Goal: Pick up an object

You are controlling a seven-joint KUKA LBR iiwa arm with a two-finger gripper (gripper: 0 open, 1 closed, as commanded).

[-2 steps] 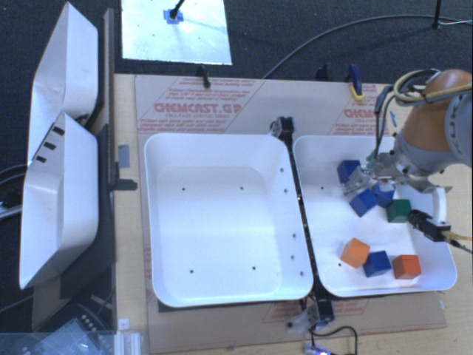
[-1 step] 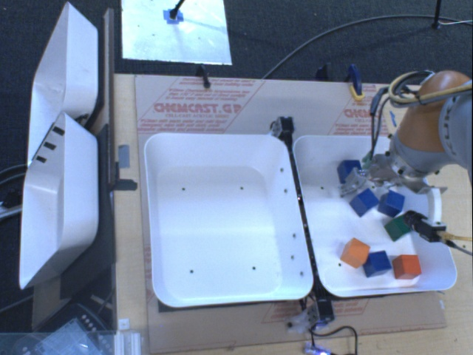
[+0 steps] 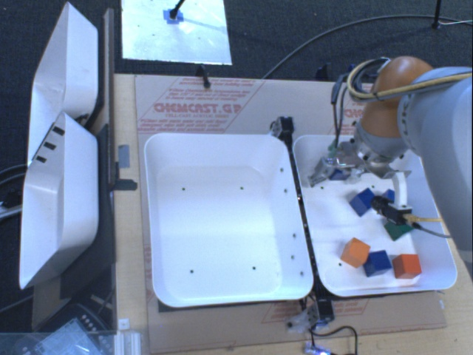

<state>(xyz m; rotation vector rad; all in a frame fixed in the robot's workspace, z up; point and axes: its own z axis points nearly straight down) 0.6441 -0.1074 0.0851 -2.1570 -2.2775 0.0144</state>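
The end effector (image 3: 334,167) is low in the right bin (image 3: 443,276), at its far left corner; I cannot tell its state. The blocks, like the orange block (image 3: 355,252), lie near, so nothing seems picked up yet.

Two bins side by side; blocks (image 3: 377,254) lie in the right bin (image 3: 436,276), left bin (image 3: 222,220) beside it

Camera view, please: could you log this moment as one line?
claw: low in right white bin | nearest: small blue block | grasp: unconfirmed
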